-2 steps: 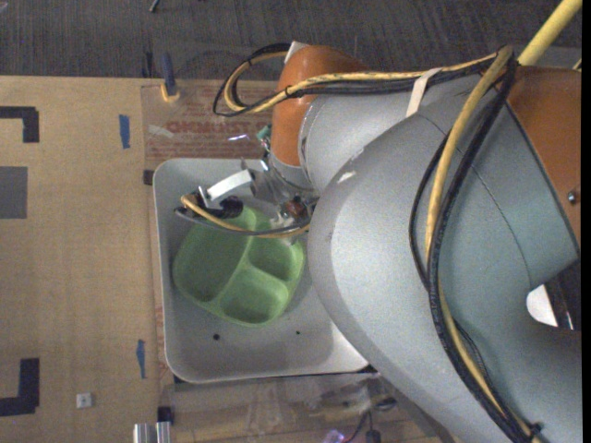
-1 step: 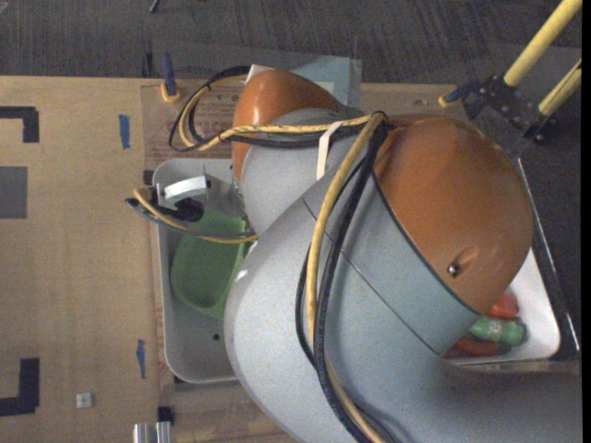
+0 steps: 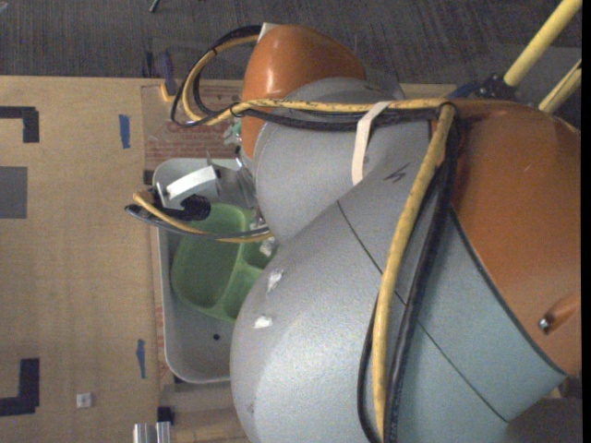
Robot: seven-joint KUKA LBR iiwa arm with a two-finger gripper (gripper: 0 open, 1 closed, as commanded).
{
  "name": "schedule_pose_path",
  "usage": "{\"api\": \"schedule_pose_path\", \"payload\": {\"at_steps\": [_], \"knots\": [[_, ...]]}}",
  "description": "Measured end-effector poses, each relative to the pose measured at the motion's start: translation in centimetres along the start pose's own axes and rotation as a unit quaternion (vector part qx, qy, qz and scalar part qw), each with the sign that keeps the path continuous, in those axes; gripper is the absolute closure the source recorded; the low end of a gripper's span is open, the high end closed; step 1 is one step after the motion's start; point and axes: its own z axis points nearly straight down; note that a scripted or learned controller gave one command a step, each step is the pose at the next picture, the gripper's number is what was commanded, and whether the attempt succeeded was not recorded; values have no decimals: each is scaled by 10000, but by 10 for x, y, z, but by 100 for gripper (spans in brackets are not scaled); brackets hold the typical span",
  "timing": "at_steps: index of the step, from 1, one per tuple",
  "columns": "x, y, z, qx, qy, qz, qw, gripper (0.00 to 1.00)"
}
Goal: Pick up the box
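The grey arm with its orange band (image 3: 295,63) covers most of the camera view and reaches down over a white bin (image 3: 189,353) at centre left. A pale green moulded thing (image 3: 217,266) with hollow compartments lies in that bin, partly under the arm. The gripper (image 3: 242,178) is at the bin's upper end, just above the green thing, and the wrist hides most of it. I cannot make out a clear box shape. A reddish-brown patterned patch (image 3: 189,137) shows just beyond the bin's top edge.
A tan cardboard-coloured bench surface (image 3: 74,247) spreads to the left, with blue tape strips (image 3: 125,132) and black corner marks (image 3: 23,123). Yellow cables (image 3: 199,81) loop over the wrist. Dark floor lies along the top.
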Motion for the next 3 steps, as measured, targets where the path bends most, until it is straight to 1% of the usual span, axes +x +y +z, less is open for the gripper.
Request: {"api": "schedule_pose_path", "payload": {"at_steps": [1,2,3], "knots": [[-48,-20,-50,8,-30,-1445,9895,100],[-80,-30,-6,-4,-8,899,9960,100],[-17,-5,-28,-2,1,638,9980,100]]}}
